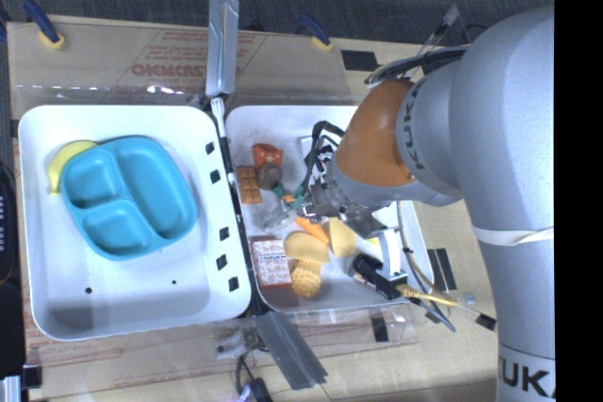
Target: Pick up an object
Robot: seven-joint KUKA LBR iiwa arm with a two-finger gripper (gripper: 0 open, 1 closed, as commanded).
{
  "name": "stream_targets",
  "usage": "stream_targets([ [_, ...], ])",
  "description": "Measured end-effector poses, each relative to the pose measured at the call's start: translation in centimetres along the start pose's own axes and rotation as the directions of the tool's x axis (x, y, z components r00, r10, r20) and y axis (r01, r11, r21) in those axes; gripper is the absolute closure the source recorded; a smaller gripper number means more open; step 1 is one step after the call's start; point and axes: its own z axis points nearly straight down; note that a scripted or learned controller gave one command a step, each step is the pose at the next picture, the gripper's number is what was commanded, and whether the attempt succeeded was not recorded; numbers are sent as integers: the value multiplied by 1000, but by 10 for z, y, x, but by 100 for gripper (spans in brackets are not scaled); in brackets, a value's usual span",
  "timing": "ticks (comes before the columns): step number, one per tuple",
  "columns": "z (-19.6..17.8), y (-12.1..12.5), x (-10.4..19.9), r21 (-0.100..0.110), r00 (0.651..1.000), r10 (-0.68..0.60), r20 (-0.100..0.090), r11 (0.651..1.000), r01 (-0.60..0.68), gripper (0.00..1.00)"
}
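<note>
Camera view | pincer (pixel 316 195) | carrot (pixel 311 227) just below (right bin (pixel 283 122))

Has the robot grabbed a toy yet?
Not that I can see. The arm is low over the right bin, above the toys. The carrot and corn lie on the bin floor. Grabbing and lifting one is left.

Tray (pixel 132 193) in left bin (pixel 38 231)
</note>
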Motion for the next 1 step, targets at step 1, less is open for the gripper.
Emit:
stream_targets([
  [1,-10,0,-2,1,1000,-1,2,1000,1,100],
])
